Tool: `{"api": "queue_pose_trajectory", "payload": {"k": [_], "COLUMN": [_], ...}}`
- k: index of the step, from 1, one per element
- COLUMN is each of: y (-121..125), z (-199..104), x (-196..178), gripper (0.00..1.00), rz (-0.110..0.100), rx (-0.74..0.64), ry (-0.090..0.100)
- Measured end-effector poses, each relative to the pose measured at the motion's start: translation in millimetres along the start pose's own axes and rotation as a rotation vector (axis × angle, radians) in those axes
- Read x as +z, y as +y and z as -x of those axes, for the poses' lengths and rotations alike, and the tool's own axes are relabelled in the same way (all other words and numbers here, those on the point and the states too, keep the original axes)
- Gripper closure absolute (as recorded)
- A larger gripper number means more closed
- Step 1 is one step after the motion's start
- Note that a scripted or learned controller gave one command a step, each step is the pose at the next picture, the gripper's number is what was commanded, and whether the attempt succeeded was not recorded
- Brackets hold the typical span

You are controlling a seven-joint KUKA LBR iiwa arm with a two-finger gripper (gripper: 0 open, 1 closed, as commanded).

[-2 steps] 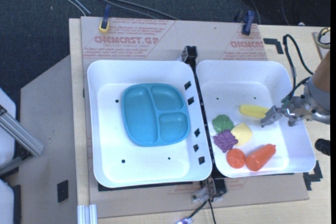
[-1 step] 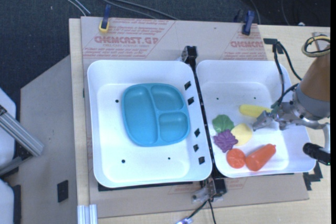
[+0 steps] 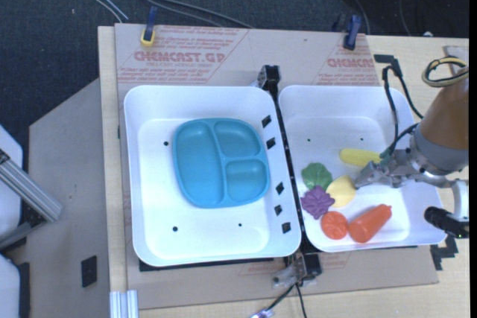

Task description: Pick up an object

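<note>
Arm enters from the right, jaws [image 3: 367,176] low inside the right bin [image 3: 328,104], tips pointing left. Cannot tell if the jaws are open or closed; nothing visibly between them. Yellow lemon-like piece [image 3: 342,191] sits just left of the jaws, maybe touching. Yellow banana-shaped piece [image 3: 359,156] just above the tips. Orange carrot [image 3: 370,223] below the jaws, red tomato [image 3: 334,225] beside it near the bin's front edge. Green lettuce [image 3: 316,175] and purple grapes [image 3: 317,200] further left, close to the divider wall. Open floor lies above the jaws, toward the bin's back wall. Left bin [image 3: 141,160] holds a blue divided plate [image 3: 220,161], well apart.
</note>
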State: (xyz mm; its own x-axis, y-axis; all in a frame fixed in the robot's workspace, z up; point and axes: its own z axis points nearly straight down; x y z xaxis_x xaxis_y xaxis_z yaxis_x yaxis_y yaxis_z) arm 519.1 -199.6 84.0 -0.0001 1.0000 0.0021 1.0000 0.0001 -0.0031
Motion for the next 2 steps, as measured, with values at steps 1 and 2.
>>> {"api": "queue_pose_trajectory", "payload": {"k": [1,2], "y": [0.9,-5.1], "z": [0.1,-4.7], "x": [-12.0,-71.5], "gripper": [1.0,1.0], "rz": [0.003,0.008], "rx": [0.0,-0.001], "ry": [-0.001,-0.004]}}
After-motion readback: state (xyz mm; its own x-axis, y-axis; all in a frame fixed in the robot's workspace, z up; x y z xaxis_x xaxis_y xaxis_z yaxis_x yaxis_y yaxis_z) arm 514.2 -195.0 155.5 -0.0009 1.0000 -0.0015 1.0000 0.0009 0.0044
